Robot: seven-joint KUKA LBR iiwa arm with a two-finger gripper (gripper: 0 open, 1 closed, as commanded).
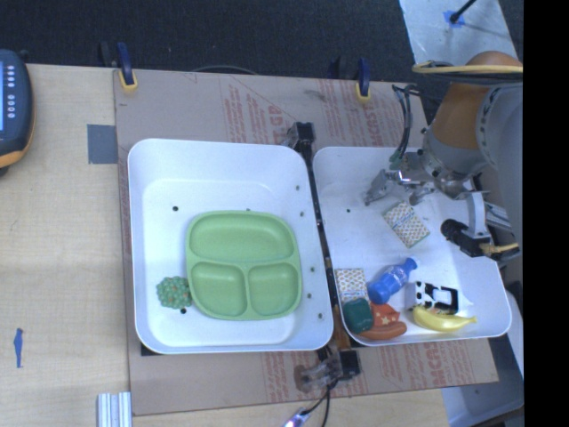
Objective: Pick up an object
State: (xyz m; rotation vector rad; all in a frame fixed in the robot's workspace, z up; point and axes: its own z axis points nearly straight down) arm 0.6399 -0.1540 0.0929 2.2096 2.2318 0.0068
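Tool state: the tool (391,185) hangs spread and released over the upper part of the right bin (356,163), with nothing between its fingers.

Nearest target: a small patterned packet (406,225) lies flat on the bin floor at about 5 o'clock from the tool, near it but apart.

Other candidates: a blue bottle (392,282), a second patterned packet (350,284), a teal block (358,313), a red-orange piece (384,325), a black-and-white toy (434,297) and a banana (442,320) crowd the bin's 6 o'clock end, well apart from the tool.

Left bin: the left bin (147,238) holds a green divided plate (243,264) with a green knobbly ball (173,293) at its 8 o'clock edge.

Risk 1: the packet is thin and flat, so in my judgement the fingers may close above it or push it along the floor.

Risk 2: a straight descent from here likely lands on bare floor at the packet's 11 o'clock side.

Risk 3: going for the crowded end may pinch 2 things or knock the bottle rolling.
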